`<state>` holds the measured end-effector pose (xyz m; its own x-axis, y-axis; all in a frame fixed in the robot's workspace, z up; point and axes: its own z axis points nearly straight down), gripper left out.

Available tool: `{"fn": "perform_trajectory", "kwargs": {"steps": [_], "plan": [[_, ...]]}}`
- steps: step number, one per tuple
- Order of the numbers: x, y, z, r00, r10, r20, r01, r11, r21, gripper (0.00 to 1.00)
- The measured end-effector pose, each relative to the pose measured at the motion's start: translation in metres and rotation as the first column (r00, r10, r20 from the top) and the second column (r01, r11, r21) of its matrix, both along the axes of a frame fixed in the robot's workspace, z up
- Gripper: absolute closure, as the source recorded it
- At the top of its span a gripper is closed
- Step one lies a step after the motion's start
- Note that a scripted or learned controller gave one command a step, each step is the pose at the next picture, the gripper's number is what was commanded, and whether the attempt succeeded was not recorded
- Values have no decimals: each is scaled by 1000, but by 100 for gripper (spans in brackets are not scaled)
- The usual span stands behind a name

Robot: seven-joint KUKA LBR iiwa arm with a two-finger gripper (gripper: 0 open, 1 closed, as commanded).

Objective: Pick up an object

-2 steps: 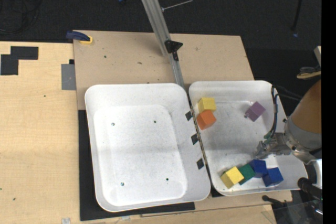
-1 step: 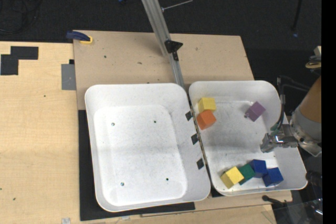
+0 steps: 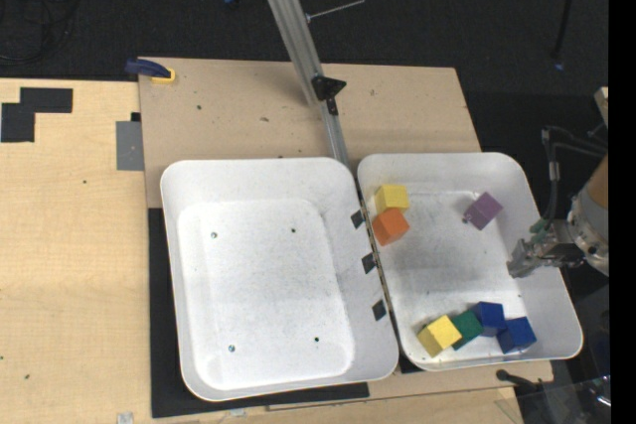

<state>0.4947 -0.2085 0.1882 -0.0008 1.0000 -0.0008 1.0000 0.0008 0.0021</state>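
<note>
The right bin (image 3: 452, 169) holds all the blocks. Near its upper left corner, a yellow block (image 3: 392, 197) sits touching an orange block (image 3: 390, 225) just below it, both close to the wall shared with the other bin. A purple block (image 3: 483, 210) lies alone, toward the upper right. In the lower part there is a cluster: a second yellow block (image 3: 438, 334), a green block (image 3: 466, 325) beside it, then two blue blocks (image 3: 505, 325) next to each other.

The left bin (image 3: 199, 179) stands beside it, and the two rims touch in the middle.

The gripper (image 3: 525, 258) is at the right edge of the right bin, over the rim, well apart from the cluster and from the purple block. It looks small and dark here, so I cannot tell if it is spread or closed; no block appears between its tips.
</note>
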Motion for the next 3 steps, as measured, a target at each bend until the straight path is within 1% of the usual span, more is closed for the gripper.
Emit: {"fn": "perform_trajectory", "kwargs": {"steps": [1, 2, 3], "plan": [[2, 0, 42, 1000, 1, 1, -1, 1000, 0, 100], [14, 46, 44, 1000, 4, -3, -4, 1000, 3, 100], [25, 90, 39, 1000, 3, -5, -3, 1000, 4, 100]]}}
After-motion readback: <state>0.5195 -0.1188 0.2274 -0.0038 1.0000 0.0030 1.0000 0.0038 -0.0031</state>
